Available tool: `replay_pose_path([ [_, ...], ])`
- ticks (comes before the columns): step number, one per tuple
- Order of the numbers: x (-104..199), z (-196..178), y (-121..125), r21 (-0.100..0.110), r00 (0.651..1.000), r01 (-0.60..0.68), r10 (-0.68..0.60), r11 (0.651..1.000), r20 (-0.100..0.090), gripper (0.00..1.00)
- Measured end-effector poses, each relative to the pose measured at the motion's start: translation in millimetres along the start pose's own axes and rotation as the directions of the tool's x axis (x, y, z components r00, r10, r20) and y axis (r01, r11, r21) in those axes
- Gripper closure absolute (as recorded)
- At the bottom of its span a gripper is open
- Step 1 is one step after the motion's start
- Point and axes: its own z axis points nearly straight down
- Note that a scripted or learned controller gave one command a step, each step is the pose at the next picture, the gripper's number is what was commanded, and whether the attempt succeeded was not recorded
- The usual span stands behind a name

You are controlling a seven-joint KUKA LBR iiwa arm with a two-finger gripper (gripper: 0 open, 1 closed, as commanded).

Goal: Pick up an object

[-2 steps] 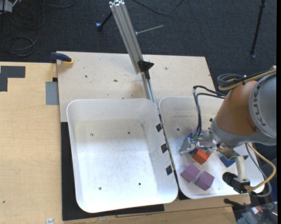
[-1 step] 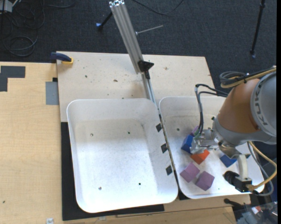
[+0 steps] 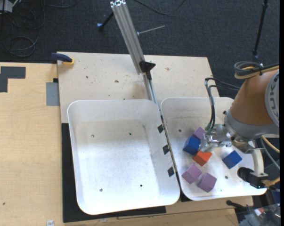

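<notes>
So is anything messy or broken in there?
Nothing looks broken or spilled. The small blocks, like the orange block and two purple blocks, just lie jumbled at odd angles in the right white bin.

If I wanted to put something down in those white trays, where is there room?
The left bin is bare from wall to wall. The right bin has room along its far wall; its near half is crowded with blue cubes, purple cubes, an orange cube and the gripper.
</notes>
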Motion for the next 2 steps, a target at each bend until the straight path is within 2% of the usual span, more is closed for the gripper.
replay_pose_path([
  [2, -2.2, -103.1, 2.4, -0.002, 1.000, 0.006, -0.006, 1.000, 0.001, 1.00],
])
